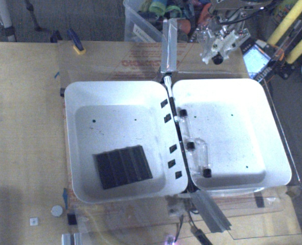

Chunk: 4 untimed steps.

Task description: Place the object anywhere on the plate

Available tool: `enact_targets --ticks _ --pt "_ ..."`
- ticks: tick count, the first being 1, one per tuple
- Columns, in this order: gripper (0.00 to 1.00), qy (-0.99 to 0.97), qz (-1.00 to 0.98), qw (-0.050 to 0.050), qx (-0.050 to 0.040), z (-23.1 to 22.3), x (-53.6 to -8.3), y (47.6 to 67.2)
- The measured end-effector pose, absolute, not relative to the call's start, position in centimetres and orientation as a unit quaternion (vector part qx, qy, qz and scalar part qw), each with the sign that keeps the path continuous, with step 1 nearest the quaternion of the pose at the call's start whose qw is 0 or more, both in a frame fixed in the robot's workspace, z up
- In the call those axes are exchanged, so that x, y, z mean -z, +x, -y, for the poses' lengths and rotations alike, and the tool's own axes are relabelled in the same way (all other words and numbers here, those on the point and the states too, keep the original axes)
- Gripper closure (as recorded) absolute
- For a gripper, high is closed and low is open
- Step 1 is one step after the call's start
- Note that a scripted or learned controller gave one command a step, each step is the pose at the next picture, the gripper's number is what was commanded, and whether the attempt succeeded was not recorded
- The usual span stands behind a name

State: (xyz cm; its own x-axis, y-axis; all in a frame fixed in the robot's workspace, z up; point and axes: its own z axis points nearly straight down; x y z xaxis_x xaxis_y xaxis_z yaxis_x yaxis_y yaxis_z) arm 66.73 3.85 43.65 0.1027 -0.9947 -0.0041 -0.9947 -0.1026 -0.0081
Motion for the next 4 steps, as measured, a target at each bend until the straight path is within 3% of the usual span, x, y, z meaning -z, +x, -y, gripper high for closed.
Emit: enact_targets --ticks 1,2,4 --pt "1.0 -0.685 -0.729 0.005 0.0003 -17.8 -43.7 66.6" --pt "1.0 -0.795 -0.606 0.005 0.0004 -20.9 -43.6 66.7" --pt "1.0 -0.89 -0.455 0.001 -0.0012 -11.2 -43.6 66.6"
